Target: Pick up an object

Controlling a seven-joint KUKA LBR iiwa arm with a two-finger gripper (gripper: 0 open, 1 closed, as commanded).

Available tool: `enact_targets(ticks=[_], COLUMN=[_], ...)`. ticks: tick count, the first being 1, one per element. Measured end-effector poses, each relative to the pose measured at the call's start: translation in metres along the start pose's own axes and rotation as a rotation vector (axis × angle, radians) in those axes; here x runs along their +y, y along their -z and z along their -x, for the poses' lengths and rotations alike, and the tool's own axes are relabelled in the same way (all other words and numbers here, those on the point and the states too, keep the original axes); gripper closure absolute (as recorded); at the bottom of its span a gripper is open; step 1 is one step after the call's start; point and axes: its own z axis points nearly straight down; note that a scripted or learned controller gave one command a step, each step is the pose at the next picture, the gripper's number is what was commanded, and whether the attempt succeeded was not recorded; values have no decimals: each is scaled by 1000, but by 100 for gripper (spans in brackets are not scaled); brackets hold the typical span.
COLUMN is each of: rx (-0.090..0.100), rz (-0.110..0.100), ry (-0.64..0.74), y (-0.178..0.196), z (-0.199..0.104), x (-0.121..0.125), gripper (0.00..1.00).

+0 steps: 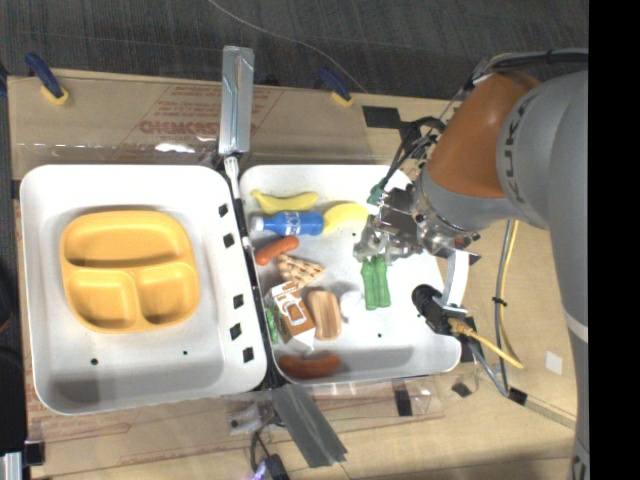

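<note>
**Gripper down in the right bin, green piece under its fingers**

While the arm hangs over the right side, here's the layout going left to right. On the far left sits the left bin (40, 268), and it holds a yellow divided tray (128, 268) with one long compartment up top and two smaller ones below. A metal bar (236, 103) sticks up along the seam between the two bins.

Then comes the right bin (400, 353), which is where all the clutter is. Along its left part, top to bottom: a banana (283, 201), a blue bottle (292, 223) lying on its side just under it, a red sausage (276, 251), a waffle-looking toy (299, 267), a small orange and white carton (291, 313) touching a brown bread-like piece (324, 313), and another reddish-brown sausage (309, 366) down by the near wall. A yellow lemon-ish piece (344, 213) sits just right of the bottle.

Right of that pile is a green elongated object (376, 284), lying roughly upright in the view on the bin floor. The gripper (378, 250) is right at its top end, fingers pointed down over it. Honestly I can't tell whether the fingers are spread or pinching the green thing, too much dark hardware crowding that spot. The grey arm (540, 158) with its orange band (475, 143) fills the right side, cables trailing below it.
</note>
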Motion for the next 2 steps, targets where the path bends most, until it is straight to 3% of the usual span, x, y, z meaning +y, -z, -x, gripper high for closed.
enact_targets(ticks=[1, 2], rx=[-2, -2], rz=[-3, -7], ry=[17, -224], y=[10, -38], z=[12, 42], x=[-49, -39], gripper=[100, 100])
